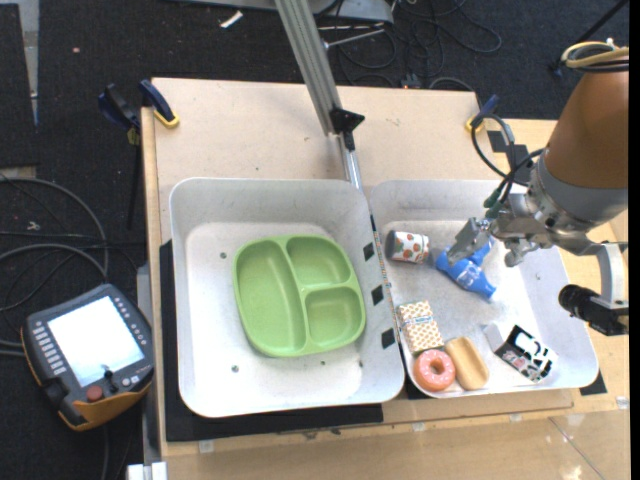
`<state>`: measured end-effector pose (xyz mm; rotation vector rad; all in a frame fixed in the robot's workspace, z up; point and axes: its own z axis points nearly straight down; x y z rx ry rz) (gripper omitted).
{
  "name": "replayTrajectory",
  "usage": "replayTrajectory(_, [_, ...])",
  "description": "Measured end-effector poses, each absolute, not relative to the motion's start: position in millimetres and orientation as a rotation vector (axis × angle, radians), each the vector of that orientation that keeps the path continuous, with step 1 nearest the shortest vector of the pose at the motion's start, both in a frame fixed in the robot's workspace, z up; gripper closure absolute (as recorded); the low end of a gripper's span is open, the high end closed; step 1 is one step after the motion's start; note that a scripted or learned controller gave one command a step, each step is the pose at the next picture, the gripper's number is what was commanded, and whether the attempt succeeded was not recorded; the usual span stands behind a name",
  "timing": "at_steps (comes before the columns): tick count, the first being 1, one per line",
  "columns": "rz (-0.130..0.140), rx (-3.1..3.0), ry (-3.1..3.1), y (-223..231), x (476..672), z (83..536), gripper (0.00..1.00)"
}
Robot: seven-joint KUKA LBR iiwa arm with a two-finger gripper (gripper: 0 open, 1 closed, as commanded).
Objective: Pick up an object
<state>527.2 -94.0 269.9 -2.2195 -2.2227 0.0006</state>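
The two-finger gripper (492, 245) sits low over the right white bin (575, 363), its fingers spread apart, with the blue plastic object (470, 271) lying just beside and partly beneath the left finger; nothing is seen clamped between them. Also in that bin: a small patterned cup (408, 246) on its side, a checkered wafer block (418, 323), a pink frosted doughnut (434, 369), a tan bread roll (467, 361) and a black-and-white item (525, 353). The left white bin (200, 218) bears a green divided plastic tray (298, 293).

Teach pendant (88, 353) on the floor left of the bench, clamps (158, 103) at bench corners, cables (440, 23) behind
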Motion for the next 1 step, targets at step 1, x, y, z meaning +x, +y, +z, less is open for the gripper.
replayTrajectory(1, [0.0,-2.22,-2.222,-94.0,527.2,270.0,0.0])
